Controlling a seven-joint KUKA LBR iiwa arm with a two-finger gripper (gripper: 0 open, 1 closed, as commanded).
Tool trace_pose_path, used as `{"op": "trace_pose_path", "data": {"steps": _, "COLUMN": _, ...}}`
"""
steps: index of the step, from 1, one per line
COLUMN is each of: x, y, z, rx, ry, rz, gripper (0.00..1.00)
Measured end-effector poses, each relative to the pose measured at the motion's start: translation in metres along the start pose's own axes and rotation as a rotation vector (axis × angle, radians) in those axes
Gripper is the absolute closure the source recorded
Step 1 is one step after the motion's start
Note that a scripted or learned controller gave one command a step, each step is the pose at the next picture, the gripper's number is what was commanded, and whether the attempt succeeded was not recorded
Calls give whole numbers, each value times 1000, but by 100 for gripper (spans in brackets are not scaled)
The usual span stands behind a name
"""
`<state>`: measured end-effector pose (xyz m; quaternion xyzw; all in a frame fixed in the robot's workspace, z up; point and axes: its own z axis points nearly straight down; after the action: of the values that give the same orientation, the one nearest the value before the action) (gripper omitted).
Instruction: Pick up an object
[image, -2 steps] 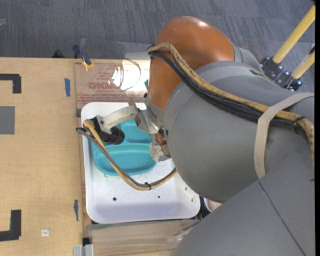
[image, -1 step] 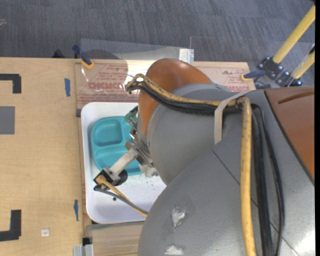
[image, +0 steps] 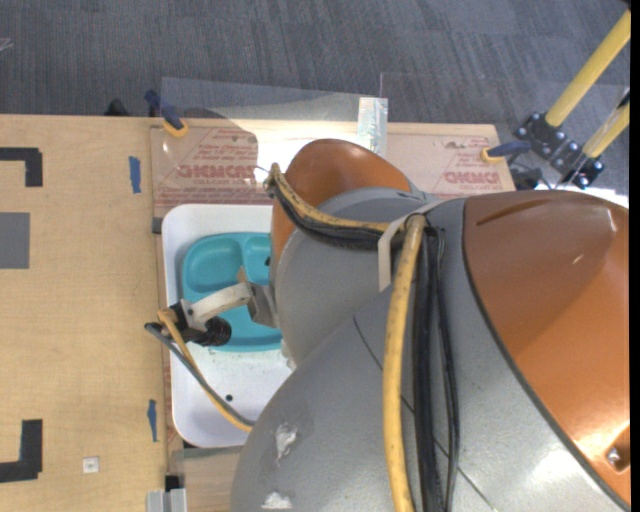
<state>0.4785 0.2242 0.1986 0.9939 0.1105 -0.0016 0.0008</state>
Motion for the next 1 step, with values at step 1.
{"op": "trace_pose_path", "data": {"steps": 1, "x": 1, "y": -1, "z": -120, "rx": 1, "ry": 6, "rz": -484, "gripper": 100}}
